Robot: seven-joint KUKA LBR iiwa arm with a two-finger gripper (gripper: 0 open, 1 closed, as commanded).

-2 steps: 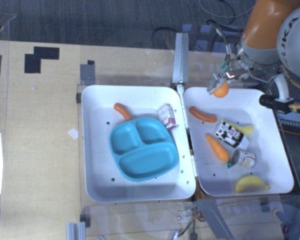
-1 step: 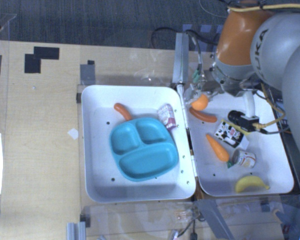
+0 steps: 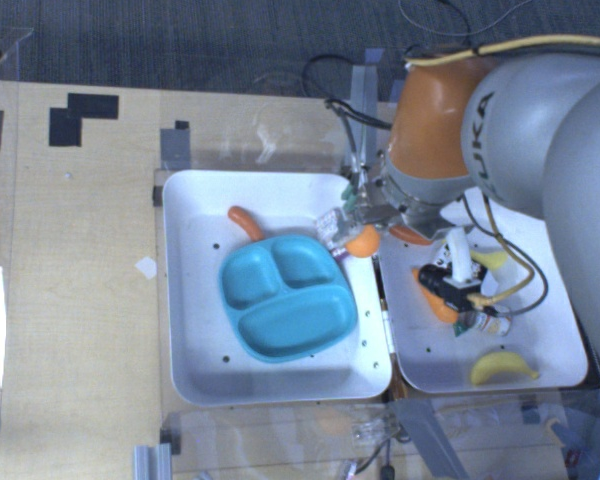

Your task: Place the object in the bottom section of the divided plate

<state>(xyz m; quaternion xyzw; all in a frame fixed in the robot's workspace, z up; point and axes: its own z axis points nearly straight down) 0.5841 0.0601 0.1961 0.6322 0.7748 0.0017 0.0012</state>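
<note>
A blue divided plate [image 3: 285,298] lies in the left white bin [image 3: 195,298], its large bottom section nearest the camera and bare. My gripper [image 3: 346,236] hangs over the plate's upper right corner, at the bin's right wall. A small orange round object [image 3: 362,241] sits between its translucent fingers [image 3: 330,226], so it looks shut on it. An orange carrot-like piece [image 3: 244,220] lies in the bin just beyond the plate's top left.
The right bin [image 3: 560,358] holds a yellow banana [image 3: 502,368], an orange piece [image 3: 437,303], a red-orange piece [image 3: 410,234], and other small items near the wrist cable [image 3: 515,268]. The big grey arm [image 3: 540,118] overhangs that bin.
</note>
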